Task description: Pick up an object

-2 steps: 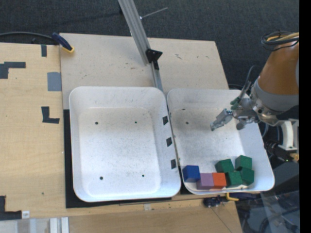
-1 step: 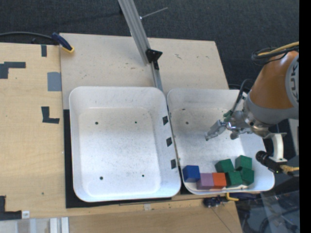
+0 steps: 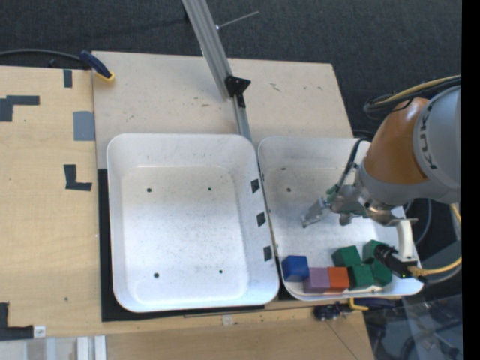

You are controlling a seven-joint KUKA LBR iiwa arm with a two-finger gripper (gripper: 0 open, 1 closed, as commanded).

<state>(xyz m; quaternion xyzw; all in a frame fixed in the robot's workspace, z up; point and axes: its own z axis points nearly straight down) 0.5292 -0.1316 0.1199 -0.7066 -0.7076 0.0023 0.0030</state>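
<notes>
The tabletop (image 3: 187,96) is of pale wood with some small marks, and it lies on a dark carpet floor (image 3: 337,21). On it two shallow white bins stand side by side and touch each other. The left bin (image 3: 120,201) has only small dark speckles and four little holes in its bottom. A black mat (image 3: 105,276) shows under its left and near edges.

The right bin (image 3: 300,163) carries the objects, all gathered at its near edge: a blue block (image 3: 295,267) at the left, then a purple block (image 3: 319,278), an orange block (image 3: 339,277), and green blocks (image 3: 358,267) at the right, touching one another in a row.

The arm (image 3: 409,156) comes in from the right, its orange band above the wrist. The end effector (image 3: 319,212) hangs over the middle of the right bin, farther than the blocks and apart from them. Nothing is seen between its fingers; if they are spread or closed I cannot tell.

A grey metal rail (image 3: 210,36) runs slantwise from the far edge down to the bins. To the left lies a lighter wooden board (image 3: 45,201) with grey and dark tape pieces. A blue and yellow clamp (image 3: 97,64) sits at the far left corner of the tabletop.
</notes>
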